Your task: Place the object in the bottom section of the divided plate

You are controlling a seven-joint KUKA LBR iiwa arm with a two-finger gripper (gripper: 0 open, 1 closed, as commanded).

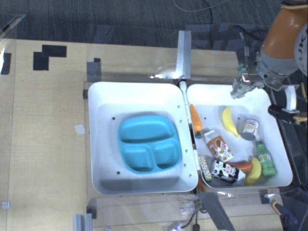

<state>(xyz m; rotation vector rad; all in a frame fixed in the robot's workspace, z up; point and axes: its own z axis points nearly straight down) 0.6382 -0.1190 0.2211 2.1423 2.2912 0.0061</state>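
A blue divided plate (149,143) lies in the middle of the left bin (103,105), with one long section at its far side and two smaller ones at its near side. All its sections are bare. My gripper (239,89) hangs over the far edge of the right bin (284,172), above and behind a yellow banana (230,121). It is well apart from the plate, and nothing shows in it.
The right bin holds a carrot (195,118) along its left wall, a small can (250,127), a green bottle (264,159), a brown carton (219,147), a black-and-white carton (225,171), a red sausage (241,166) and a second yellow fruit (255,171). A metal post (184,54) stands behind the bins.
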